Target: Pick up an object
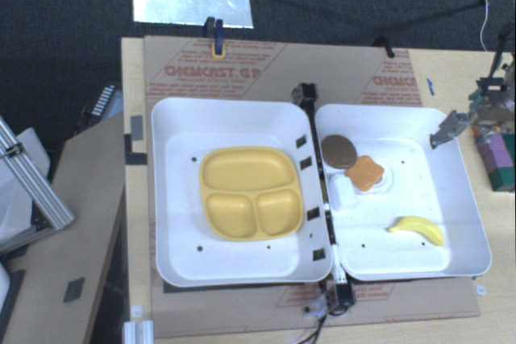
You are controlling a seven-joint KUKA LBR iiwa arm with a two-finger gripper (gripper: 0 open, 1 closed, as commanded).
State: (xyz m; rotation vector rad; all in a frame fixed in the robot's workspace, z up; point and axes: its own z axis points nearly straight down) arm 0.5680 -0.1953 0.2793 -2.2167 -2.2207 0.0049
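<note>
Fingers (446, 130) at the far right of the right bin (466, 205), hanging just inside its upper right rim; cannot tell whether spread or pressed together, and nothing seen between them. Nothing lifted yet, so judged to be at the very start of the pick.

Three candidates in that bin, all to the left of the fingers in the camera view:
- Banana (418, 230), lying flat near the lower edge, down and slightly left of the fingers. Long axis roughly left to right, dipping a little toward the right end. Well apart from the other two pieces.
- Orange flat piece (367, 172), near the bin's middle left.
- Brown round disc (339, 151), touching or overlapping the orange piece on its upper left, close to the wall shared with the left bin (173, 173).

Yellow divided plate (246, 193) in the left bin, farthest away across the table (451, 64).

Judged the easiest target: the banana, being nearest and clear on all sides. Would call for closing across its short width, so with the pinch line running roughly top to bottom in the view. Disc and orange piece likely harder: both thin, low, and crowded together.
</note>
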